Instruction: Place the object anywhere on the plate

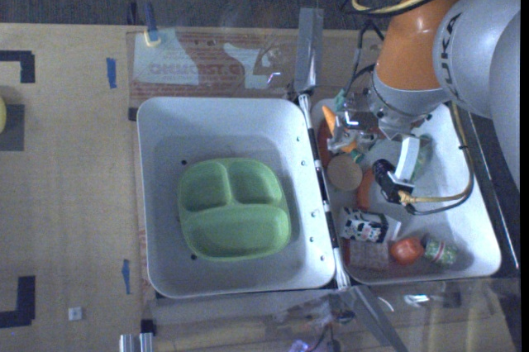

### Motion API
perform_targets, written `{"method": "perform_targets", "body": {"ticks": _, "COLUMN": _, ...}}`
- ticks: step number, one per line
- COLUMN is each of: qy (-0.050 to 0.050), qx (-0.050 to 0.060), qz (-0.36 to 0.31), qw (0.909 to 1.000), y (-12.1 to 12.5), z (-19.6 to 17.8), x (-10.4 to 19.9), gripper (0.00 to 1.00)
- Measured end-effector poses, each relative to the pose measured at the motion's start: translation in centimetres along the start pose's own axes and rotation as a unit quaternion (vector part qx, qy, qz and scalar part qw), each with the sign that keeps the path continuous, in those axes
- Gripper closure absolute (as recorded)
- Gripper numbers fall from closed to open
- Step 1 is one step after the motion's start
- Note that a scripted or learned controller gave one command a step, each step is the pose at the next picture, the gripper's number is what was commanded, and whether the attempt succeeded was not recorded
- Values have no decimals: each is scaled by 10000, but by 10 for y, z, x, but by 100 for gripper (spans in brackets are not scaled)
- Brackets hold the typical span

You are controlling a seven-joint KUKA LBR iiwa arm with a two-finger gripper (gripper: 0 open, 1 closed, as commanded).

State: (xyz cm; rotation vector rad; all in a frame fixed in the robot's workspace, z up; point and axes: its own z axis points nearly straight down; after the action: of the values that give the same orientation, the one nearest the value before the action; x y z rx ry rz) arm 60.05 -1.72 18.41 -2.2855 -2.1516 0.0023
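Hand (pixel 345 135) low in right bin (pixel 483 247), close to the rim shared with left bin (pixel 157 135); finger state not discernible, wrist and cables in the way. Green divided plate (pixel 234 207) well left of hand, across the rim, with bare bin floor all round it. Task object unclear: brown round item (pixel 345 173) just below hand, orange piece (pixel 329 117) beside it, red item (pixel 405 250) further below. Long axes unreadable.

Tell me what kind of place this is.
Probably a robotics lab test bench, not a kitchen: a KUKA arm reaches over two white bins, one holding a green divided plate, the other toy food items, on a tape-marked wooden bench.
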Motion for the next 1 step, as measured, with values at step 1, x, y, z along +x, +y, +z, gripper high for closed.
{"method": "perform_targets", "body": {"ticks": 1, "qy": -1, "qx": 0, "qz": -341, "qw": 9994, "y": -44, "z": -17, "x": 92, "gripper": 100}}
